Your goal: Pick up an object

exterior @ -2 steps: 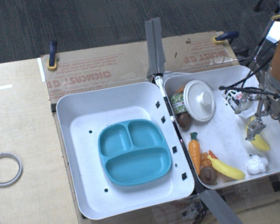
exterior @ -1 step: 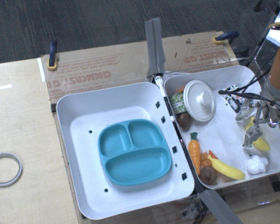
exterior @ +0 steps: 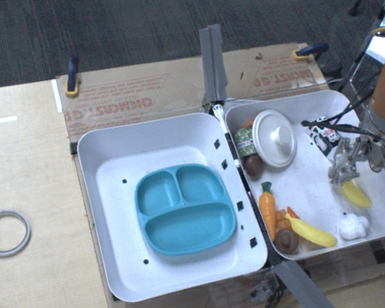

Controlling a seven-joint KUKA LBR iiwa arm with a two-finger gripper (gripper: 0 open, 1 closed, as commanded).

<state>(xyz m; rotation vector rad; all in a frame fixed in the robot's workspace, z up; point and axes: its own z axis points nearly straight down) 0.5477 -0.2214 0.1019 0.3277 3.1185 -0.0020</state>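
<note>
End effector (exterior: 344,168) low in right bin (exterior: 309,188), just above a small banana (exterior: 355,195); finger state cannot be told. Blue tray (exterior: 185,208) in left bin (exterior: 112,200).

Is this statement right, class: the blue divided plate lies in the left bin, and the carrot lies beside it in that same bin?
Not quite. The blue divided plate does lie in the left bin, but the carrot lies in the right bin, near the divider between the bins, as the camera view shows.
</note>
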